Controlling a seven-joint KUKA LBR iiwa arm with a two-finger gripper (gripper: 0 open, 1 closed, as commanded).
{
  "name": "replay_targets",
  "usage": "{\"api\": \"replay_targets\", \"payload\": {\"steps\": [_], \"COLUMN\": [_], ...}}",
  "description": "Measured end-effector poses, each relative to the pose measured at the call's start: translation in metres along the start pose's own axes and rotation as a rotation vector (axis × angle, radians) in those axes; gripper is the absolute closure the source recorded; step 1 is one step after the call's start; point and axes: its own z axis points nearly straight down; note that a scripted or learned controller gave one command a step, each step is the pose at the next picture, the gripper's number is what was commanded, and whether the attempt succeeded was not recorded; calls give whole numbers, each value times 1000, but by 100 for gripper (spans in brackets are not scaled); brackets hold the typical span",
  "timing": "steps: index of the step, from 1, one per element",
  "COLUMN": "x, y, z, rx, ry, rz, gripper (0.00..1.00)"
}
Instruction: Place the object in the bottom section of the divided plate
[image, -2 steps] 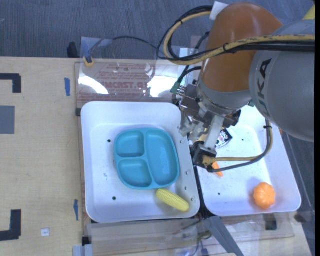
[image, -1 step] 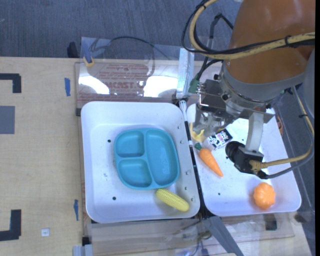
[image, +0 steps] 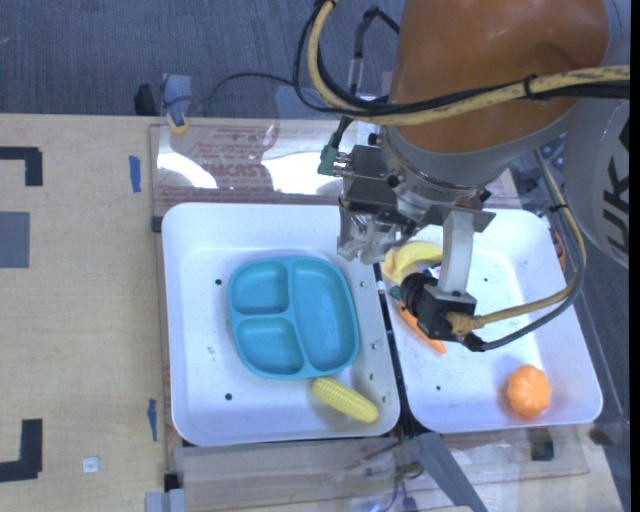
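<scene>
Jaws: low over the seam where the two bins meet, at its upper end, pointing down. Open or closed, cannot tell; too crowded by steel and shadow from this slant. Nothing seen between them.

Just right of the jaws, a yellow banana (image: 413, 259), curved, lying in the right bin (image: 572, 300), partly hidden under the wrist hardware. Below it, a black box (image: 430, 307) on the wrist with a yellow hose (image: 525, 308) looping out across that bin. Under the box, an orange carrot-like piece (image: 428, 338) poking out, lying slantwise near the bin's left wall. Farther off, in the lower right corner of the same bin, a round orange fruit (image: 528, 390), well apart from the rest.

Left of the jaws, in the left bin (image: 185, 330), the blue divided plate (image: 293, 315), flat near the bin's middle: two small sections on its left, one long section on its right. Beside the plate's lower right edge, a yellow corn cob (image: 345, 398), lying on the bin floor, outside the plate, close to its rim.

Above everything, the arm (image: 490, 70), orange-banded, reaching in from the right. Around the bins, the pale wooden surface (image: 80, 300) with black corner marks.
</scene>
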Motion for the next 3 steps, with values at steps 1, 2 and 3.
{"api": "replay_targets", "payload": {"steps": [1, 2, 3], "x": [-41, 31, -5], "y": [7, 57, 0], "z": [73, 41, 51], "rx": [6, 1, 5], "ry": [-4, 0, -1], "rz": [112, 14, -195], "gripper": [100, 100, 100]}}
